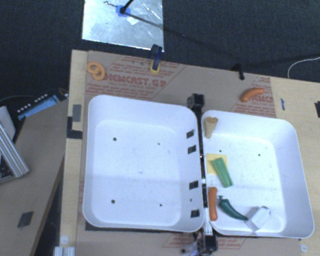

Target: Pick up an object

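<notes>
The right bin holds several small objects. A beige cone lies at its top left corner. A yellow square sits under a green bar near the bin's left wall. An orange carrot-like piece lies along the left wall low down. Beside it is a dark green curved piece, and a white block rests near the front edge.
The left bin stands beside the right one. On the brown board outside the bins lie an orange ring, a yellow-and-blue clamp and an orange sausage shape. A metal frame stands at the left.
</notes>
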You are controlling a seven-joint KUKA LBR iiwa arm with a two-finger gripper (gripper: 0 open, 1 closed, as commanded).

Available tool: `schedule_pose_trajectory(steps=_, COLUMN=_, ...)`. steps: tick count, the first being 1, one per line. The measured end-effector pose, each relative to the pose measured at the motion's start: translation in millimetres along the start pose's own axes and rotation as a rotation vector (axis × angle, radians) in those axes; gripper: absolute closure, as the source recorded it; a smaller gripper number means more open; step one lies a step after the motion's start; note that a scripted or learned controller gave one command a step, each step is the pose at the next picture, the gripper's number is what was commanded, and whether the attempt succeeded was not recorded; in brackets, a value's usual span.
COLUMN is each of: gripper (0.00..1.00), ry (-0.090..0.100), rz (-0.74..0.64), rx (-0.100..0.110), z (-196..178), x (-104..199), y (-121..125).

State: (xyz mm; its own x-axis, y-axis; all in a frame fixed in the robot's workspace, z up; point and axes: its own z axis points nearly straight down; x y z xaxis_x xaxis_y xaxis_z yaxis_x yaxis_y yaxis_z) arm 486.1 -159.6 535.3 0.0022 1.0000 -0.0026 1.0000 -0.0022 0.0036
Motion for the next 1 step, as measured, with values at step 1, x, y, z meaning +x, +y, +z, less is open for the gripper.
schedule_pose_trajectory(steps=1, gripper=1.00, ry=0.003, rz=-0.008, rx=0.005, z=51.8, x=27.5, y=0.4)
